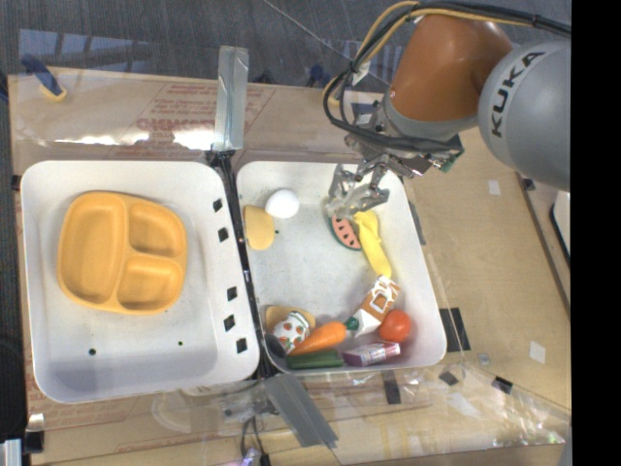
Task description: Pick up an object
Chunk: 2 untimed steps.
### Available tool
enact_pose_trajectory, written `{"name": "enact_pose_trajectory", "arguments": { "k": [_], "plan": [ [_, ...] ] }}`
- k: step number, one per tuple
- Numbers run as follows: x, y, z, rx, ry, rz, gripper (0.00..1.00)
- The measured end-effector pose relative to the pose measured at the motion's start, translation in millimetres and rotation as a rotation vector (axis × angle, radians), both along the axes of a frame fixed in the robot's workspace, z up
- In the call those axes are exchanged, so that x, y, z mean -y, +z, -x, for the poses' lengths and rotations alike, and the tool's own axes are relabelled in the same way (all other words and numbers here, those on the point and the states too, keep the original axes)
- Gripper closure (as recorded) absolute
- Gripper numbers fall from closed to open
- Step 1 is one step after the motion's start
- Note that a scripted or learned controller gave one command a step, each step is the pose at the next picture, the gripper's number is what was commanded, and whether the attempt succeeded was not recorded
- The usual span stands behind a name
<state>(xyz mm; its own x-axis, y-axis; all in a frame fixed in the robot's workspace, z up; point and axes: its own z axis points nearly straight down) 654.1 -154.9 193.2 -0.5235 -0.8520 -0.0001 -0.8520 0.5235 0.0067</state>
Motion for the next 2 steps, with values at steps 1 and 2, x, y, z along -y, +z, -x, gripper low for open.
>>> {"name": "enact_pose_trajectory", "arguments": {
  "k": [1, 2],
  "plan": [
    [55.9, 99.3, -4.0, 0.014, 0.155, 0.006, 1.0],
    [53.1, -50.3, -1.4, 0.001, 0.165, -0.002, 1.0]
  ]
}}
